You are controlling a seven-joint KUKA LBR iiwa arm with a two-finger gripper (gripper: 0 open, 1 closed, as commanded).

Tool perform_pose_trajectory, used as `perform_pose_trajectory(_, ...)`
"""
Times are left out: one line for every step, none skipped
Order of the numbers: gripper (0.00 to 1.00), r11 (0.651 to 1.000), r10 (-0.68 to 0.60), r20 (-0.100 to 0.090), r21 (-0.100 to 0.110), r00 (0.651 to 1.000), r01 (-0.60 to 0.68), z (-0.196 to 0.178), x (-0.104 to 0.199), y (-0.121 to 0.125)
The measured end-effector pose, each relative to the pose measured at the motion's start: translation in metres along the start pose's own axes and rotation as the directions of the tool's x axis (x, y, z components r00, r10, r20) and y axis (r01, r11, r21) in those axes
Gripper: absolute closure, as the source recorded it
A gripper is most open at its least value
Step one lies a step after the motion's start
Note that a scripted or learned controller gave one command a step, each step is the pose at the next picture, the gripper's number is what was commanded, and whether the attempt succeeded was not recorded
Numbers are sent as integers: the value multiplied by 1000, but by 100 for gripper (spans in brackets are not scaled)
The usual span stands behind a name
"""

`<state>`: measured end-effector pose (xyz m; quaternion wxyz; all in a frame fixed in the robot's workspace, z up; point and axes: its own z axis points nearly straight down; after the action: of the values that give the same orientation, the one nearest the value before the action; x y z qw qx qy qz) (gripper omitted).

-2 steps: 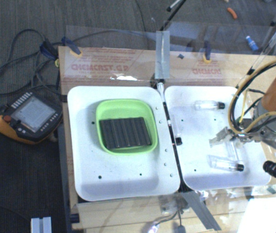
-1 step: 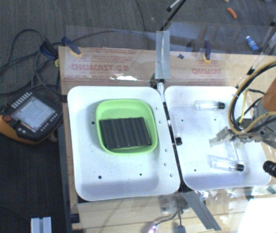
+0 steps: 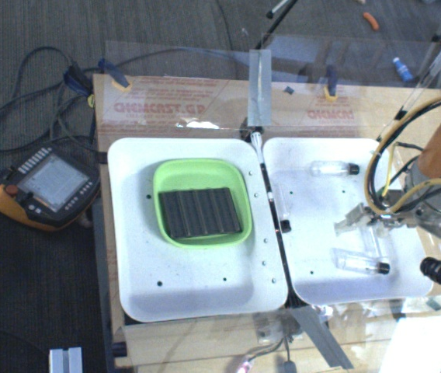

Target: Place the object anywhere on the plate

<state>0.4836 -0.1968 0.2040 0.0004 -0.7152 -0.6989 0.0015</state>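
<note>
Camera view: the arm comes in from 3 o'clock and its claw (image 3: 369, 225) hangs low over the right bin (image 3: 314, 282). The claw parts are see-through and smear into the white floor, so honestly I can't tell whether it's gripping anything or spread apart.

Two clear tubes with dark caps sit in that bin. One tube (image 3: 334, 168) is up toward 12 o'clock from the claw, well apart from it. The other tube (image 3: 360, 264) lies just beside the claw at about 6 o'clock, probably the target.

The green plate (image 3: 161, 179) with a dark ribbed mat (image 3: 199, 213) on it is in the left bin (image 3: 127, 270), off at 9 o'clock.

For a clean grab I'd centre over the tube's middle, straddle it across its short axis so it can't roll out, then lift clear of the bin walls before heading to the plate.
</note>
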Motion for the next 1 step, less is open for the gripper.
perform_pose_trajectory(0, 1000, 0, 0, 0, 1000, 0, 0, 0, 0)
